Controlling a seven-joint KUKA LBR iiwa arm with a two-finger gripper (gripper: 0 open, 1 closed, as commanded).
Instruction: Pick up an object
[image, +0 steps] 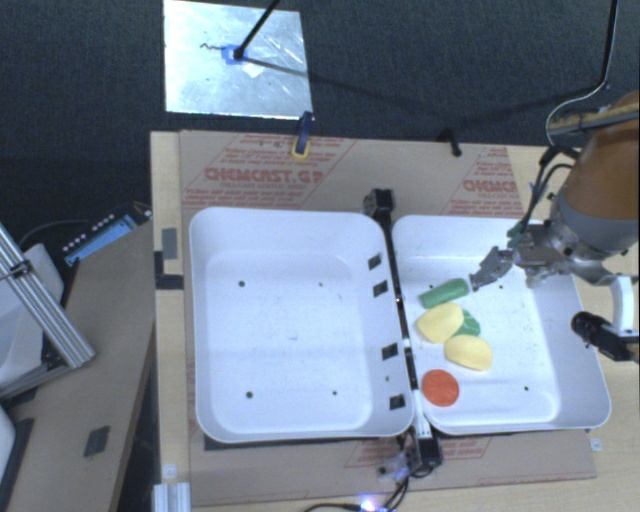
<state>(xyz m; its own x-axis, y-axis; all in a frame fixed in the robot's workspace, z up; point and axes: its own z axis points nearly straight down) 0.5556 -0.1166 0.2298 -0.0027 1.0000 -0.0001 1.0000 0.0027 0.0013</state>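
Note:
In the right bin (540, 400) lie a green cylinder (443, 292), two yellow lumps (439, 322) (468, 351), a small green piece (470, 325) between them, and an orange-red disc (440, 387). My gripper (490, 270) hangs over the right bin's upper middle, just right of the green cylinder's end. Nothing shows between its fingers.
The left bin (290, 320) sits beside the right one, with a black divider strip (398, 320) between them. A foil sheet (238, 58) lies at the back. A metal frame (35, 310) stands at the left of the bench.

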